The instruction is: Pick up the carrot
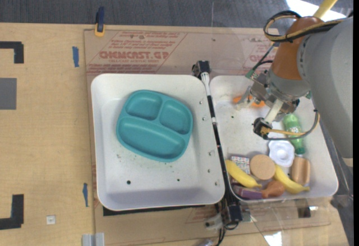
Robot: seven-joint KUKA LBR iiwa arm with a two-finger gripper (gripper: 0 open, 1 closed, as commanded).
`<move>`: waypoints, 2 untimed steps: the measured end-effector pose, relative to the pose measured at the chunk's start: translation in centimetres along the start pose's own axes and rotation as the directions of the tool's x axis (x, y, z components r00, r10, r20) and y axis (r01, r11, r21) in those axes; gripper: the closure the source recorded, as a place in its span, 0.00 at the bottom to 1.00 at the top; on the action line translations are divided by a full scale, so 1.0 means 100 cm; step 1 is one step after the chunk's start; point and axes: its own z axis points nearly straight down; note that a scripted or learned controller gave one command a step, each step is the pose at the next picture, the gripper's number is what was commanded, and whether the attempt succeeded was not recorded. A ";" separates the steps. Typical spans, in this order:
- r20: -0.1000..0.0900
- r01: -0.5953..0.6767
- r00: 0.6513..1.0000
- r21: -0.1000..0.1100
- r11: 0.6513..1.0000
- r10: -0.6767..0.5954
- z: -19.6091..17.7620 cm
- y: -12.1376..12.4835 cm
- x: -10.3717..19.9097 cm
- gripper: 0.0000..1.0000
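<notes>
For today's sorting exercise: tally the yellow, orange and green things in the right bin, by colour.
Yellow: 2, both bananas
Orange: 1, the carrot by the gripper
Green: 1, a green item
Total: 4

Two shallow white bins sit side by side on the worktop: a left bin (pixel 106 144) and a right bin (pixel 331 183). The left bin holds one teal divided plate (pixel 155 125). In the right bin are two bananas, one (pixel 242 173) nearer the plate and one (pixel 289 179) farther from it, one orange carrot (pixel 247 100), one green item (pixel 292 124) and one round tan disc (pixel 262 167).
</notes>
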 end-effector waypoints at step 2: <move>0.027 -0.072 0.997 0.030 0.997 0.071 0.005 0.021 -0.001 0.00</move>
